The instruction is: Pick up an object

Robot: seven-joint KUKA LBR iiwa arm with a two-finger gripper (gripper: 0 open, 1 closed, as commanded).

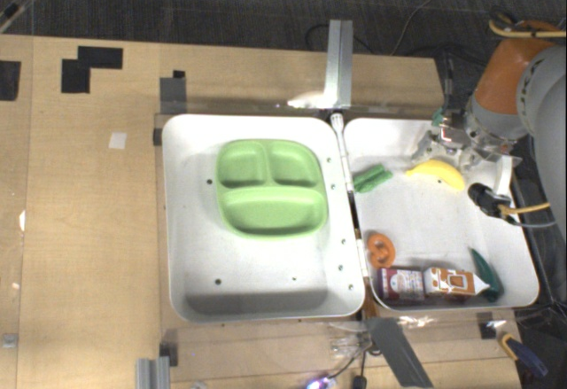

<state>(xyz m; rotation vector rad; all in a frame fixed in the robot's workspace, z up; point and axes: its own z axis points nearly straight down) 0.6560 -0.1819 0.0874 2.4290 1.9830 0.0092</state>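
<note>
Carton (431,283) lies flat along the right bin's (443,219) near wall, label too blurred to read. Beside it, an orange ring (380,246) and a teal tool (486,276). Up top, the gripper (446,144) hovers right at the banana (436,172); its grip I cannot tell. Green plate (268,186) fills the left bin (190,228).

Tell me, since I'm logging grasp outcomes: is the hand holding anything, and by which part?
Cannot be told. The hand sits right at the yellow object in the right bin, but no grip on it is visible.
</note>
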